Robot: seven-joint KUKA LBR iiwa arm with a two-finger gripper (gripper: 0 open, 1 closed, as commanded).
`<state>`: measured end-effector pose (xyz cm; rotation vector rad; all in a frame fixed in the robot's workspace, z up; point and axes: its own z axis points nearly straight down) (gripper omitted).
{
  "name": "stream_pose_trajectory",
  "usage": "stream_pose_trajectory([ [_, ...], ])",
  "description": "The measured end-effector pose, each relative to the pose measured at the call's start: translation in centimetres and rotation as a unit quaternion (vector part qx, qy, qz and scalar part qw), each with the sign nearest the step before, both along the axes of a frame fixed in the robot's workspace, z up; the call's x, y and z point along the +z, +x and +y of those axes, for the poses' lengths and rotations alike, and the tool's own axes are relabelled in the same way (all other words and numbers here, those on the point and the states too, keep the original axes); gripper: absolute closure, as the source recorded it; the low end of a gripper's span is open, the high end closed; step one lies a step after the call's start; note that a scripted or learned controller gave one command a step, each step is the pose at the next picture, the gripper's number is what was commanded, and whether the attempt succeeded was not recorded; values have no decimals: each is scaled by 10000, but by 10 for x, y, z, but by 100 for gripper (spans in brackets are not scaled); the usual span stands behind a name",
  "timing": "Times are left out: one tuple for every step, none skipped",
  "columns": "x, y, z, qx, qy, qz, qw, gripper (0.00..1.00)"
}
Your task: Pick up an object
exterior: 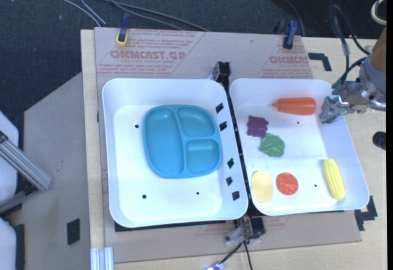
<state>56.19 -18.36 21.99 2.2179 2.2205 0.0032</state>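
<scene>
Gripper [330, 109]: over the right rim of the right bin, near that bin's far right corner. Nothing between its fingers; whether they are spread or closed cannot be told from this angle.
Arm [376, 81]: enters from the bench's right edge, only the wrist end seen.
Right bin [353, 158]: shallow, white, on the right half of the bench; holds six toy foods.
Toy carrot [295, 105]: orange, lying lengthwise along the bin's far side, just beside the gripper, a small gap between them.
Purple piece [257, 125]: near the bin's left wall, close behind the green piece.
Green leafy piece [272, 145]: middle of the bin, touching or almost touching the purple piece.
Pale yellow piece [262, 185]: near left corner of the bin.
Red tomato-like round [287, 183]: just beside the pale yellow piece, on its right.
Toy corn cob [334, 178]: yellow, along the bin's right wall toward the near side, well apart from the gripper.
Left bin [120, 140]: white, beside the right bin.
Blue divided plate [182, 140]: three compartments, flat in the middle of the left bin.
Clamps [123, 35]: two, on the bench's far edge.
</scene>
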Motion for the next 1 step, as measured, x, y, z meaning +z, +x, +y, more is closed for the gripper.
stream_pose_trajectory([
  [-5, 9, 59, 26, 19, 23, 10000, 100],
])
